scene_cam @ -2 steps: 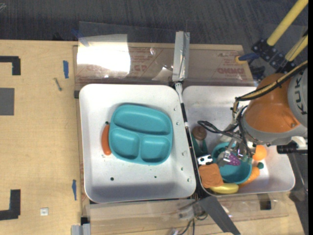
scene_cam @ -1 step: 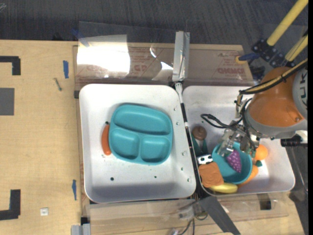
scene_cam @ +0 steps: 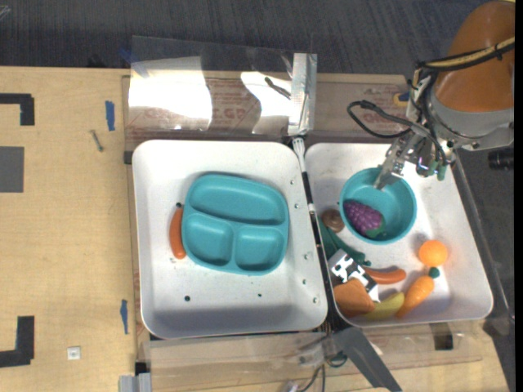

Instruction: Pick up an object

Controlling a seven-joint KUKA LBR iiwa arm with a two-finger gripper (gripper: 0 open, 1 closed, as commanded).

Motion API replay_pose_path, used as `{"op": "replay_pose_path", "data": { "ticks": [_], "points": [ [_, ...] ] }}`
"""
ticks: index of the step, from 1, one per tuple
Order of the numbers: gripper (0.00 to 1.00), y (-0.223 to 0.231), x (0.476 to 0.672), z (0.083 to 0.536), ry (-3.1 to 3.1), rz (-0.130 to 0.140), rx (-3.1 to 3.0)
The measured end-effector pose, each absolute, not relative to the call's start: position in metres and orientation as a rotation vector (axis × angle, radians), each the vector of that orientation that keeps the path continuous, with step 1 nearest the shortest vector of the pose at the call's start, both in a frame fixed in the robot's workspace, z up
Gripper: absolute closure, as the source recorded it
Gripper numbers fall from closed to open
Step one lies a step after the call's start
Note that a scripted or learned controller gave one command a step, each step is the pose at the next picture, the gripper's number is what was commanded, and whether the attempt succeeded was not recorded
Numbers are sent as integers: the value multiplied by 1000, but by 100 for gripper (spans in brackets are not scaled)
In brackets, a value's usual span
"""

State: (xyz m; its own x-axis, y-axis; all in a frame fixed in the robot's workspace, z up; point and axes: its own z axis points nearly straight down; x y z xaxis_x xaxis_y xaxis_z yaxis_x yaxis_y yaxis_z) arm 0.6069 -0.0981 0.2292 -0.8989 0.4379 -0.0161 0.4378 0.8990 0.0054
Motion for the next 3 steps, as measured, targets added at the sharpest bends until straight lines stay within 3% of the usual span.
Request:
{"op": "replay_pose_path", "data": {
  "ticks": [1, 2, 3],
  "points": [
    [0, -98, 605, 224, 3055, 0, 706],
    [0, -127, 612, 100, 3041, 2, 735],
    [0, -119, 596, 93, 3026, 2, 776]
  ]
}}
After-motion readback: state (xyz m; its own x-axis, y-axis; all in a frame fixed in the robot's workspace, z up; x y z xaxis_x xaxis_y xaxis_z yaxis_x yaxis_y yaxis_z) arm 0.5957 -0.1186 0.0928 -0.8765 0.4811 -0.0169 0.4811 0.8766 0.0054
